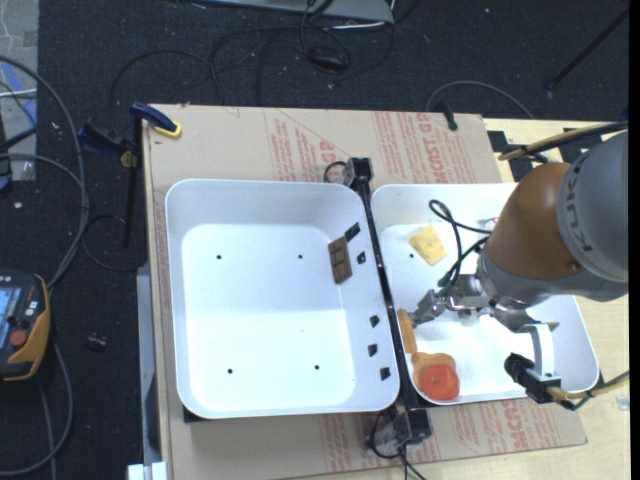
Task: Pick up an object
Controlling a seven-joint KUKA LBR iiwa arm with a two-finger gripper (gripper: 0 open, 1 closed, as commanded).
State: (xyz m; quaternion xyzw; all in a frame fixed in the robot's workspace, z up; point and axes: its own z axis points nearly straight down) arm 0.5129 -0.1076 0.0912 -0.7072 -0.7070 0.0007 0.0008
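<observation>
Hovering low in the right bin (570, 363), the claw (432, 306) seems to hold nothing; its grip state I cannot tell. Yellow block (428, 245) and red ball (438, 379) lie unpicked nearby.

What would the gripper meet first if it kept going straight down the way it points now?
Probably the right bin's white floor near its left wall. The gripper points down there, between the yellow block and the red-orange object. Depth is unclear from this slanted view.
</observation>
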